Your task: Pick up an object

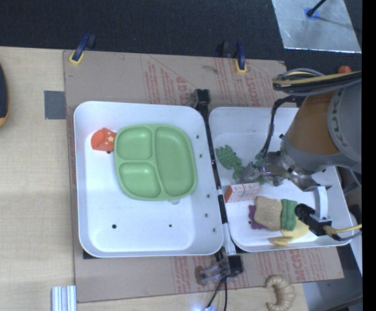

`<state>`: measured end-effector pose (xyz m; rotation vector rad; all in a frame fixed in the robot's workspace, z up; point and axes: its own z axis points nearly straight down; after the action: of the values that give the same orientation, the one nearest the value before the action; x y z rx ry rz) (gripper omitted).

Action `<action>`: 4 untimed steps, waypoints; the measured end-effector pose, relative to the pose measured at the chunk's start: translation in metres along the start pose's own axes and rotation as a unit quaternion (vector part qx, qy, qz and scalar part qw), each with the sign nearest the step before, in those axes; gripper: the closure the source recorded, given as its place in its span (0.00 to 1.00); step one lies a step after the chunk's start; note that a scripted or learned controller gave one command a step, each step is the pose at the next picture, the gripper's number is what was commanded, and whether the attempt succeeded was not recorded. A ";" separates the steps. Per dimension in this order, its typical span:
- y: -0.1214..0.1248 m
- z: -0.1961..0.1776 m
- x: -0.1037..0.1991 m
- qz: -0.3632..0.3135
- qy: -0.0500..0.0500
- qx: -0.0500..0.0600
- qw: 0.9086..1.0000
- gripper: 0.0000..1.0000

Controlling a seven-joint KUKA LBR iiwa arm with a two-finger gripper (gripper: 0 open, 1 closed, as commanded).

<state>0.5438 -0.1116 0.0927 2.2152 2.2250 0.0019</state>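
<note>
In the right bin (240, 125) lie several small toys. A green leafy piece (227, 155) sits near the bin's left wall. Just below it is a red and white packet (241, 192). A tan and purple sandwich-like toy (268, 213) with a green piece (288, 214) rests toward the front, and a yellow piece (290, 238) lies at the front wall. My gripper (260, 172) hangs low over the bin's middle, right beside the leafy piece's lower end. The wrist blocks the sight of anything between its tips.
The left bin (97, 219) holds a green divided plate (155, 161) and a small red toy (102, 139) at the plate's left. A black divider with clamps (209, 148) runs between the bins. A tan curled object (280, 291) lies on the cardboard in front.
</note>
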 end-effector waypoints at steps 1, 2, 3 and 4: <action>-0.067 -0.005 -0.055 0.004 0.000 0.004 1.000 0.00; -0.064 -0.016 -0.053 0.000 0.001 0.003 1.000 1.00; -0.064 -0.015 -0.053 0.000 0.001 0.003 1.000 0.00; -0.035 -0.129 -0.048 -0.001 -0.001 -0.004 1.000 0.00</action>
<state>0.5083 -0.1594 0.2213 2.2087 2.2215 0.0085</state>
